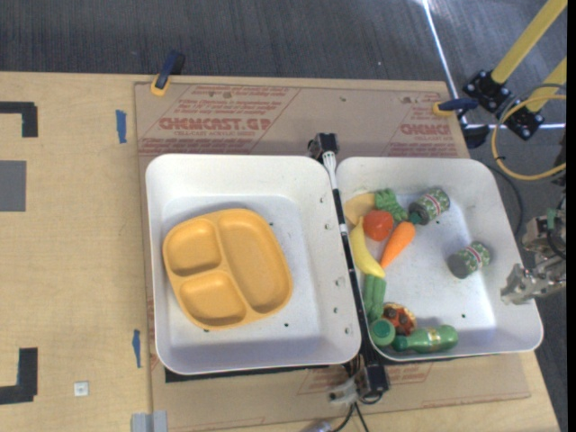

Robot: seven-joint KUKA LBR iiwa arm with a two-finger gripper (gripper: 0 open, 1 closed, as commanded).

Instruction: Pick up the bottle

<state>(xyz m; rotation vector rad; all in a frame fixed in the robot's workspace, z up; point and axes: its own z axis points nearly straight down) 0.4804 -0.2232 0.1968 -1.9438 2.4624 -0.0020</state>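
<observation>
The green plastic bottle (425,338) and the yellow three-compartment plastic tray (227,265) look smooth and glossy. The two shallow white bins (238,183) seem matt plastic, resting on printed brown cardboard (270,115).

The green bottle (425,338) with a yellow label lies flat on its side at the near edge of the right white bin (490,187), its cap end pointing left, just beside some other small toys.

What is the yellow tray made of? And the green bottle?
The yellow tray looks like smooth moulded plastic: one even colour, rounded compartments, soft sheen. The green bottle, lying in the right bin, also looks like glossy plastic, probably a toy, though it is too small to be sure.
</observation>
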